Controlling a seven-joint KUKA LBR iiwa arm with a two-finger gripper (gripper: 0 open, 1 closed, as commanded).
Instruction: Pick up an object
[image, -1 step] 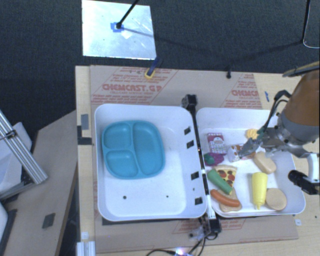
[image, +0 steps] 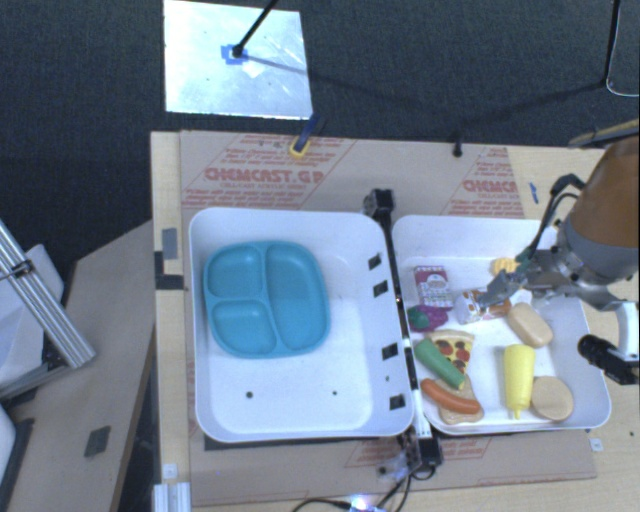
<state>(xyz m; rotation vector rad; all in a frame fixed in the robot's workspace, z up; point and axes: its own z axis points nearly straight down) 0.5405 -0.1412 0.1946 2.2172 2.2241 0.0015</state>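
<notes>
Board under bins reads "CHEMCAST GP" (image: 264, 174). Gripper (image: 492, 296), at 3 o'clock in right bin (image: 598, 400), over small white item (image: 470, 306); finger state indeterminable. Left bin (image: 290, 390): glossy teal sectioned plate (image: 266, 298).

Arm (image: 612, 215): running off the right edge, so its upper links are being cut away.
Tool (image: 497, 296): its fingertips are blurring into the small items beneath; their spacing is too small to read.
Small item under the tool (image: 470, 306): being partly covered; its kind is not telling.
Yellow piece (image: 503, 266): the arm's wrist is hiding its right part.
Pink packet (image: 432, 285): its printing is too small to read.
Black part at right (image: 610, 358): being cropped by the edge.
Metal frame (image: 35, 300): being cut off at the left edge.
Desk (image: 260, 165): its front strip is slipping under the bottom edge.
</notes>
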